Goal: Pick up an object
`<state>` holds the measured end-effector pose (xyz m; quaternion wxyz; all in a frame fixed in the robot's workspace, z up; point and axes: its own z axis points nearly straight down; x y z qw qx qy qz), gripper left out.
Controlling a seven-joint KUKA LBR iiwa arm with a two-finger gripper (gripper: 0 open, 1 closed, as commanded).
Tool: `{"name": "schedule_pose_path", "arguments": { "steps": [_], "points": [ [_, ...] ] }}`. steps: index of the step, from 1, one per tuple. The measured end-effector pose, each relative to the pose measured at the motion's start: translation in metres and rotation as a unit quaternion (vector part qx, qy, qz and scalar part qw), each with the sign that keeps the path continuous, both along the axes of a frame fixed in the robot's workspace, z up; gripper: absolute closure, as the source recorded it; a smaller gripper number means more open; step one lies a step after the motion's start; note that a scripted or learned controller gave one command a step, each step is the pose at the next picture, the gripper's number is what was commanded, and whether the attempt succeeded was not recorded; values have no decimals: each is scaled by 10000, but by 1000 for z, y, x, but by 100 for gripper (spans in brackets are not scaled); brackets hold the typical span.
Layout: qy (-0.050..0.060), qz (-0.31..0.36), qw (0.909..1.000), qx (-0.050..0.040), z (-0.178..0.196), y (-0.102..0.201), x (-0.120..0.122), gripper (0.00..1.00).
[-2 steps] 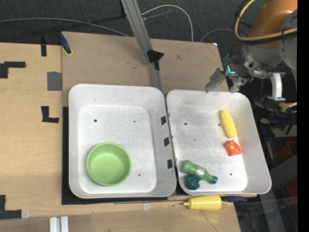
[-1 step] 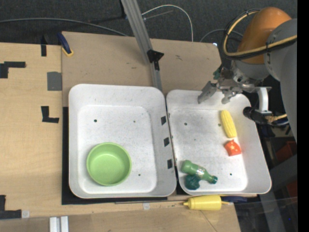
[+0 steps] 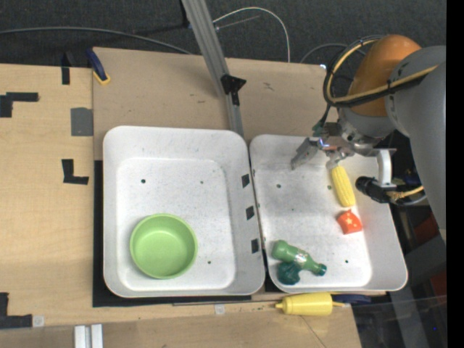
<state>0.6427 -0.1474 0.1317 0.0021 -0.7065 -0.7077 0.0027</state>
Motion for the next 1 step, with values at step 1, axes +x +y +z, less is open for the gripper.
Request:
{"name": "schedule_pose_path", "arguments": {
  "steps": [1],
  "points": [
    [-17,4,10000,-4,-46,1,-1,0]
  ]
}}
